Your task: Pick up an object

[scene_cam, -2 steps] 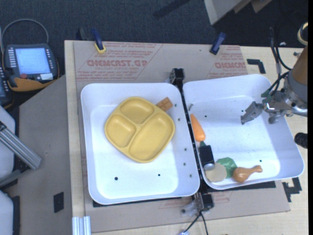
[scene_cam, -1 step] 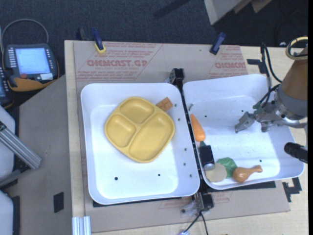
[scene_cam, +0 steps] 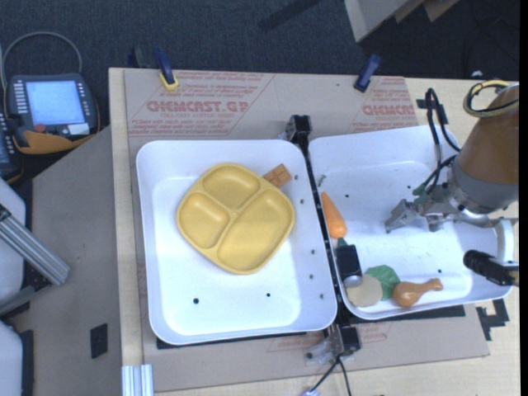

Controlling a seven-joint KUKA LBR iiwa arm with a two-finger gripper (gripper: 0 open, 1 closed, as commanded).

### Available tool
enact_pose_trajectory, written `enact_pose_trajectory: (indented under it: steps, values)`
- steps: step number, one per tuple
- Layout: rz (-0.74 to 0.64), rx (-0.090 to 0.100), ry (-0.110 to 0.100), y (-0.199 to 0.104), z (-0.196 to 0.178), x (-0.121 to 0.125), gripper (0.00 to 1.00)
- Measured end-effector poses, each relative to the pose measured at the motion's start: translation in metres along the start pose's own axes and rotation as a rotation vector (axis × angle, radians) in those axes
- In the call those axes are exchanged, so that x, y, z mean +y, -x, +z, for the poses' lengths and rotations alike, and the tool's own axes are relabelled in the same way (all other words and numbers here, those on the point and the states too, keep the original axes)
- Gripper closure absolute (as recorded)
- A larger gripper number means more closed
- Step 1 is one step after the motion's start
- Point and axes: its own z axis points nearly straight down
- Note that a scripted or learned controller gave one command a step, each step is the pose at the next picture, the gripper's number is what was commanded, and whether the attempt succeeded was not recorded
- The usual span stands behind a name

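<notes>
Orange carrot, black block, drumstick near the hand, fingers spread, empty.

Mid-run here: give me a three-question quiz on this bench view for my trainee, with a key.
1. True or false: the yellow divided plate lies in the left bin.
2. Which sits nearest the carrot? A) black block B) drumstick C) green leaf
3. Fill in: the gripper is over the ____ bin.

Key: 1 true; 2 A; 3 right.
</notes>
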Motion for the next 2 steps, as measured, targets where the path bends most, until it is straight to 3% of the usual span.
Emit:
enact_pose_trajectory:
  steps: [1, 2]
  values:
    - [0.001, -0.003, 0.006, 0.001, -0.013, 0.001, 1.00]
    - [0.000, -0.004, 0.009, 0.000, -0.060, -0.007, 1.00]
